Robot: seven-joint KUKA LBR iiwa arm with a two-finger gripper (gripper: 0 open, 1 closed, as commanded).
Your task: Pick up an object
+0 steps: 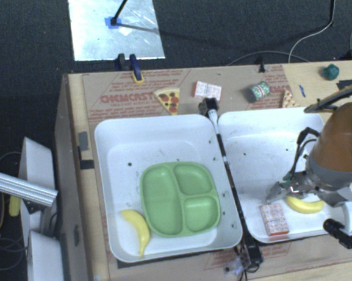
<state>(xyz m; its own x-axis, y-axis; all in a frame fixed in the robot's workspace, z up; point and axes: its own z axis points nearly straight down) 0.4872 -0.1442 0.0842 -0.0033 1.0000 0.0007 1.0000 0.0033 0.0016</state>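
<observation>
Two white bins sit side by side; the left bin [163, 132] holds a green divided plate [180, 197] and a banana. In the right bin [259, 142], the claw [287, 187] hovers at a second banana [305, 204]; grip unclear, I cannot tell.

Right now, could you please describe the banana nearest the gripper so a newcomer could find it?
Take the right bin and go to its front edge, beneath the gripper. The banana lies there, right of a small pink box; the other banana is in the left bin.
</observation>
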